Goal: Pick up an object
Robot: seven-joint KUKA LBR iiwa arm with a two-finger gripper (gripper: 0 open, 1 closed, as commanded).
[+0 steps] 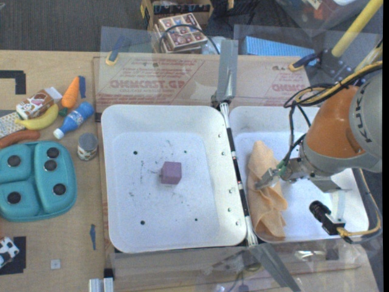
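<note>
Reaching in from the right, a grey arm (pixel 358 126) with an orange band lowers its gripper (pixel 267 179) onto a peach-coloured cloth (pixel 267 193) lying crumpled along the left side of the right-hand bin (pixel 352 224). The metal fingers (pixel 271 175) touch the upper part of the cloth, near the bin's dividing wall; whether they are spread, closed or pinching the fabric cannot be told from this angle, as the tips blend into the folds. The cloth rests on the bin floor, stretching from about mid-bin down toward the near edge.

A small purple block (pixel 171 173) sits alone near the centre of the left-hand bin (pixel 121 126), well apart from the gripper. Dark specks dot that bin's floor around it.

On the wooden bench (pixel 42 72) to the left of the bins lie a teal compartment tray (pixel 36 181), a small grey can (pixel 87 146), a blue-and-white bottle (pixel 74 120), a toy carrot (pixel 72 92), a banana (pixel 37 121) and a sausage-like toy (pixel 17 139). Beyond the bins stands an open cardboard box (pixel 176 8) on the floor.
</note>
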